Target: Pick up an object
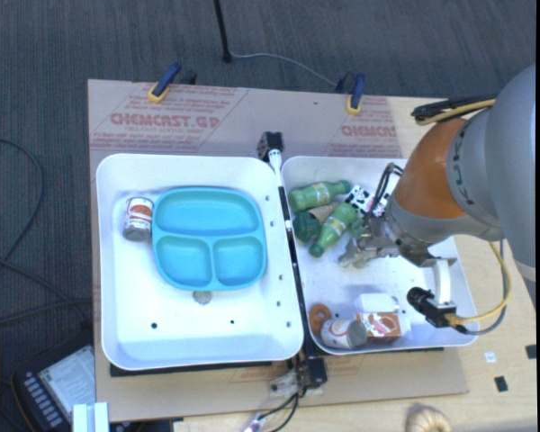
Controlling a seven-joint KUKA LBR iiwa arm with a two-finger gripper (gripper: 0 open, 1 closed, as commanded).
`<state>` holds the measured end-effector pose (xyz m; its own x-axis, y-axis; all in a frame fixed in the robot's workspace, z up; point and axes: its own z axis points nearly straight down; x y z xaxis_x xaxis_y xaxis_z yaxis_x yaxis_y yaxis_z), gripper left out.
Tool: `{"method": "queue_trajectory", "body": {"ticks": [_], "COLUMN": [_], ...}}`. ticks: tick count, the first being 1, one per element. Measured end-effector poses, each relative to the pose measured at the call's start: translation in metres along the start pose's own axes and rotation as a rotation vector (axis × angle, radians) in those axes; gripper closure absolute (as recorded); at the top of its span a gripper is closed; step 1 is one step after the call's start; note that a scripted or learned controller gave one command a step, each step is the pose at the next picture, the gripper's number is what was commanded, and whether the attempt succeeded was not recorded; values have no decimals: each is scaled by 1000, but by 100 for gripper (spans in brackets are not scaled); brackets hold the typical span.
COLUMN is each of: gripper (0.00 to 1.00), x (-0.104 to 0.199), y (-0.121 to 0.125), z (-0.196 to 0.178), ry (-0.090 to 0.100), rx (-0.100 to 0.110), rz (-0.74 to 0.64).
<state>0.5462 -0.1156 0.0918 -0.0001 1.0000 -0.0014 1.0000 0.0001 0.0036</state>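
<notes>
Lying aslant, green bottle [335, 228], neck lower-left, end effector [360, 252] beside

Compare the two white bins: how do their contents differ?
The left bin holds a blue divided tray that covers much of its floor, with one small can beside it. The right bin holds a cluster of green bottles at the back and a can and a small carton at the front. The gripper is over the right bin, not the left. Both are shallow, white and sit side by side.
</notes>
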Motion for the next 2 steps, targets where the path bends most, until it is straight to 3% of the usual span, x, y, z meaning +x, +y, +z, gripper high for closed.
{"method": "queue_trajectory", "body": {"ticks": [1, 2], "gripper": [100, 100], "x": [1, -19], "y": [50, 62], "z": [2, 4], "ry": [0, 2], "rx": [-1, -2], "rz": [0, -2]}}
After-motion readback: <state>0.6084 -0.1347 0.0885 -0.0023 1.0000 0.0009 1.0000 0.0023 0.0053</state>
